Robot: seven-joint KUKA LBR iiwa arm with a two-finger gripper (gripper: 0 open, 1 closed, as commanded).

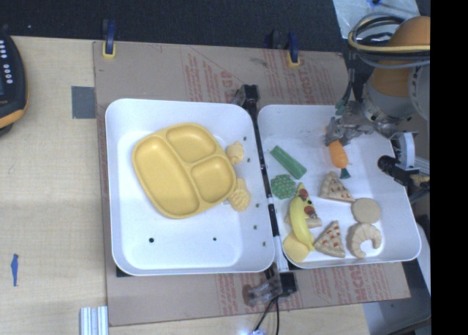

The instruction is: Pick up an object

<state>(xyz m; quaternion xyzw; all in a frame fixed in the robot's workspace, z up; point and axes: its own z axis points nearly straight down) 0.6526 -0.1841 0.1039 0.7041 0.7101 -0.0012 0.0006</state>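
Note:
My gripper (342, 133) hangs low over the back of the right bin (307, 118), just above and touching the top end of an orange toy carrot (337, 155). The arm's wrist covers the gripper from above. Further toy food lies in this bin: a green stick (287, 162), a green round piece (283, 185), a banana (297, 224), two pizza slices (336, 189) (329, 240), a round cookie (365, 211) and a croissant (364, 239).
The left bin (131, 246) holds a yellow divided plate (183, 169) with two small yellow pieces (234, 153) (239, 196) at its right edge. The arm's body (395, 70) looms over the right bin's back right corner. A black device (11, 77) sits at the far left.

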